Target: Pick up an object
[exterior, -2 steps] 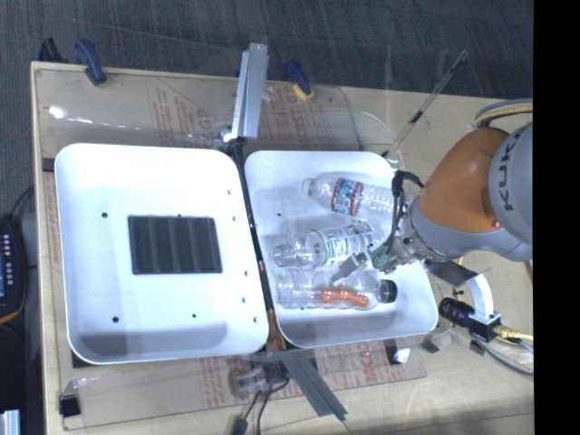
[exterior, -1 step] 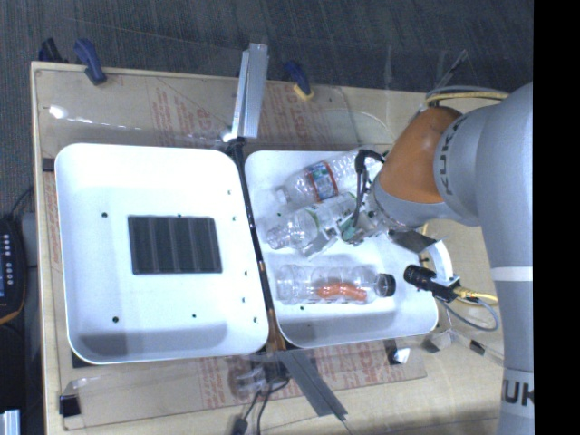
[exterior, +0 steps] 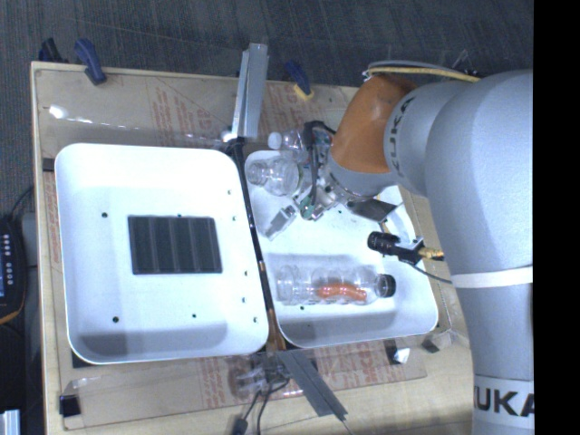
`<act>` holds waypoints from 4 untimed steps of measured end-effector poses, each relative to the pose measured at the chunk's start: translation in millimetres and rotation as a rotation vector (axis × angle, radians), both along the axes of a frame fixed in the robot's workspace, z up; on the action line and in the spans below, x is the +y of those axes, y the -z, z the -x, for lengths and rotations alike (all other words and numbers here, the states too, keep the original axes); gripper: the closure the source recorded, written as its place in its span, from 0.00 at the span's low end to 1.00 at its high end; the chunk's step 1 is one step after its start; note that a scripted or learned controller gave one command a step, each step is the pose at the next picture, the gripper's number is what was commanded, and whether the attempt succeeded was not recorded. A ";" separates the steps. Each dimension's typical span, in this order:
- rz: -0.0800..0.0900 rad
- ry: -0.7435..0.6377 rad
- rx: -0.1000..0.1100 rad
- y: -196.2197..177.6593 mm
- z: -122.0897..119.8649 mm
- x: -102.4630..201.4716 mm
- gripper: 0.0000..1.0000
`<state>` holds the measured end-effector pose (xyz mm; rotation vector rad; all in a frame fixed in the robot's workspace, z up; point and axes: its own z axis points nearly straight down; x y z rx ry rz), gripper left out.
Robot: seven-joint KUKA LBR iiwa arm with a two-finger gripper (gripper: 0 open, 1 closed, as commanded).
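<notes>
The counter is a pale wooden board filling most of the view, with blue clamps along its 12 o'clock edge. The grey arm comes in from 3 o'clock, its orange band sitting above the right bin's 12 o'clock end.

The left bin, toward 9 o'clock, is a shallow white tray with a dark ribbed rectangular panel lying flat near its middle. The right bin touches it along a shared dark divider and is partly covered by the arm.

In the right bin, toward 6 o'clock, a clear plastic bottle lies on its side, with something orange inside it and a dark cap at its 3 o'clock end. At the bin's 12 o'clock corner, a crumpled clear bottle with a white cap rests near the wall, just at 9 o'clock of the wrist. A black cylindrical part with a cable juts out from the wrist at about 4 o'clock from the pincer.

The pincer hangs low over the bin between the two bottles, nearer the crumpled one. A small pale piece lies at 8 o'clock from its tip. I cannot tell whether the pincer is released or clenched, nor whether it touches anything.
</notes>
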<state>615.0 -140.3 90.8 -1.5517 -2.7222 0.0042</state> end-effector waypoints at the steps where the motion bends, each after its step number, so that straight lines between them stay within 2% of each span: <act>1: 0.001 -0.106 -0.008 -45.3 80.6 5.4 0.00; 2: 0.003 -0.024 -0.004 -25.1 -0.1 -2.9 0.00; 3: 0.000 -0.050 0.002 -0.1 7.9 -1.5 0.00; 4: -0.014 -0.062 -0.002 -10.8 4.6 9.2 1.00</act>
